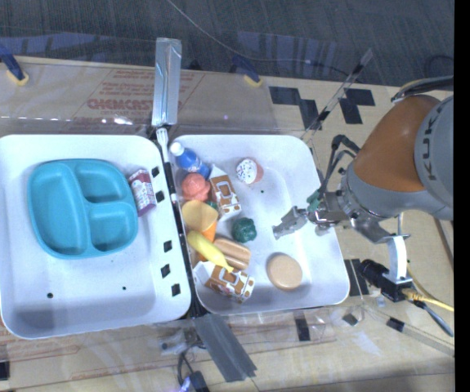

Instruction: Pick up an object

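The right bin (320,178) holds a jumble of toy food. My gripper (287,224) hangs over bare bin floor in its right half, with nothing visibly held. A dark green lump (244,229) lies just to its left. A tan round disc (284,271) sits below it, and a speckled white ball (248,170) lies further back. Along the bin's left wall are a blue bottle (187,158), a red-orange ball (194,186), a yellow cup (199,216), a banana (205,247), a hot-dog bun (233,254) and two small brown-and-white boxes (225,196) (230,282).
The left bin (22,300) carries a teal divided plate (83,205) and a small maroon packet (142,191) near the divider. The arm's orange band (394,149) and grey wrist overhang the right bin's right rim. Cables and a clamp lie on the bench at lower right.
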